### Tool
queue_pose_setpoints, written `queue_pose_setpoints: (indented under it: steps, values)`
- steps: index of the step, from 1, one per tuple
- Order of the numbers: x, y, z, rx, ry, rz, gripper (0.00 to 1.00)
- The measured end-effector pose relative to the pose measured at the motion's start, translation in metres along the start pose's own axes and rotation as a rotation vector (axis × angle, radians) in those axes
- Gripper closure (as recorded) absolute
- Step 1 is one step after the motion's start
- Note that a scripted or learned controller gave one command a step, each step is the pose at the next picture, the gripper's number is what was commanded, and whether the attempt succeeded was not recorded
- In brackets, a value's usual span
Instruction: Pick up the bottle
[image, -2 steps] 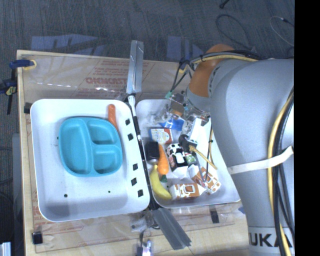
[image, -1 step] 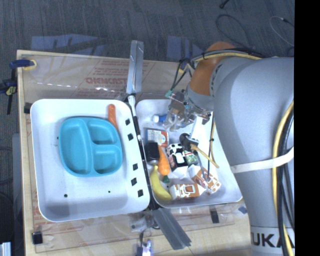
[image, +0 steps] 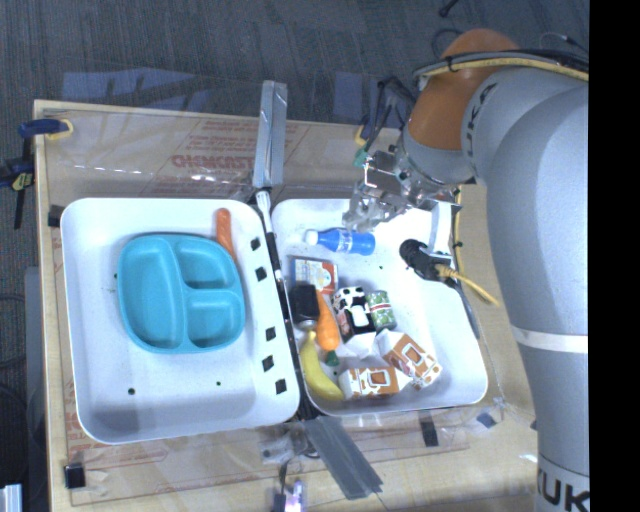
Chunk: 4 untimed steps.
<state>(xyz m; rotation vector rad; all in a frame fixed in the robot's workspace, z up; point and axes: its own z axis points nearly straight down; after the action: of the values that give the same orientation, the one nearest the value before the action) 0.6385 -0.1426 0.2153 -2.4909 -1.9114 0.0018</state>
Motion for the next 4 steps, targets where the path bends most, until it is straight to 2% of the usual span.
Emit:
queue_pose_setpoints:
  steps: [1, 2, 3, 4]
  values:
    - [-0.025, 0.025, 0.071, 0.004, 0.0, -0.114, 1.0]
    - [-0.029, -0.016, 0.046, 0.003, 0.0, -0.004, 1.0]
    - [-0.013, -0.083, 0.102, -0.024, 0.004, -0.04, 1.0]
    - [-0.019, -0.082, 0.102, -0.028, -0.004, -0.034, 0.0]
